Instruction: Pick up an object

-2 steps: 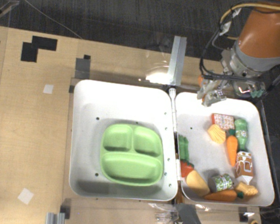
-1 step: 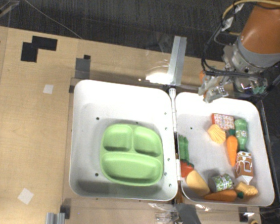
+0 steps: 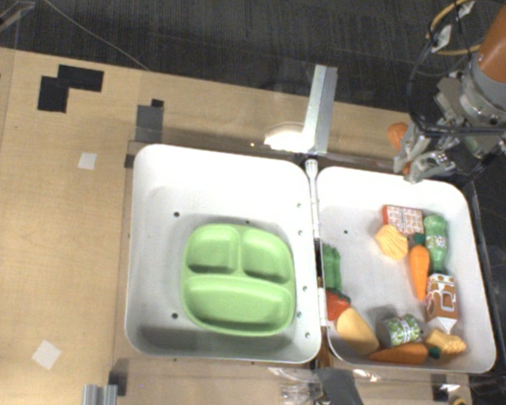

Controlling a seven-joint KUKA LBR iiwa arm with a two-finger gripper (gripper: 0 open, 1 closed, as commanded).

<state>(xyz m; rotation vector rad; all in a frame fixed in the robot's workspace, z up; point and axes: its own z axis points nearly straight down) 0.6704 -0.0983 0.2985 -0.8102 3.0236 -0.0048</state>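
My gripper [image 3: 422,163] hangs over the back rim of the right bin [image 3: 360,208], below the orange-banded wrist. Its two fingertips stand slightly apart with nothing visible between them. A small orange thing [image 3: 397,132] sits just left of the gripper, behind the bin's rim; I cannot tell if they touch. In the right bin lie a red and white box [image 3: 404,219], a green packet [image 3: 436,234], a yellow piece [image 3: 392,243], a carrot [image 3: 418,270], a brown and white carton [image 3: 441,296] and a green can [image 3: 400,329].
The left bin [image 3: 155,232] holds a green divided tray [image 3: 239,279]. A green item [image 3: 330,268], a red piece [image 3: 337,303] and a yellow wedge [image 3: 356,329] lie along the right bin's left wall. A metal post [image 3: 319,110] stands behind the bins' divide.
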